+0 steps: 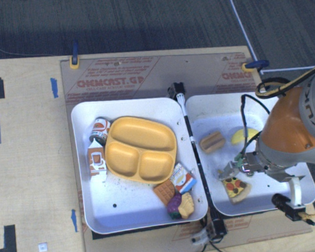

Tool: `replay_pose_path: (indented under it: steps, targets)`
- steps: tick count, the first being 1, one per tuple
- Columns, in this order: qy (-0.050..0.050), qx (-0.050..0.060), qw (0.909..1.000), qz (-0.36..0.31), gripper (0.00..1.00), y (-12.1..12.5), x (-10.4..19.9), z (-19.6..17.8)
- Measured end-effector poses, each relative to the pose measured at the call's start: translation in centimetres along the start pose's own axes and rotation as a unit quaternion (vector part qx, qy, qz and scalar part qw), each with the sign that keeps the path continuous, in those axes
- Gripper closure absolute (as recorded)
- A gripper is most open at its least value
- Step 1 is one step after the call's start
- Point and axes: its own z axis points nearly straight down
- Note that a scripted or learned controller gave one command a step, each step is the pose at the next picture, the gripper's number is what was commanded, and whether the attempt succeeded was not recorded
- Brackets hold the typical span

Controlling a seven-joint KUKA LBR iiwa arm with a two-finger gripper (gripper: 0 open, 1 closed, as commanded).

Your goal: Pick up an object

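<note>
Camera view shows us the gripper (pixel 230 171) low in the right bin (pixel 309 195), just above a toy pizza slice (pixel 235 188). We cannot tell from here whether the claw is spread or closed, and nothing visibly sits in it.

We take the pizza slice as the likeliest thing to pick. It lies flat on the bin floor near the front wall, below the gripper. It looks like a thin wedge of hard plastic, tan at the crust with red and dark spots on top. We judge it light and stiff, not fragile, but smooth and low, so it could skid away under a closing grip. Pinching it across the narrow sides of the wedge seems best.

Farther back in the same bin lie a toy hot dog (pixel 212 141), rounded and brownish, and a yellow piece (pixel 240 137) partly hidden by the arm. Both look like glossy moulded plastic.

The left bin (pixel 90 204) holds a mustard-yellow divided plate (pixel 140 149) with soft rounded corners, a small can (pixel 99 131), a carton (pixel 97 160), and a cluster of small toy foods (pixel 178 194) at the front right corner.
</note>
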Motion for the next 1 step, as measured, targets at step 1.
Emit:
replay_pose_path:
  steps: [1]
  targets:
    - [-0.003, -0.001, 1.0, 0.002, 0.0, -0.02, 0.37, 0.05]
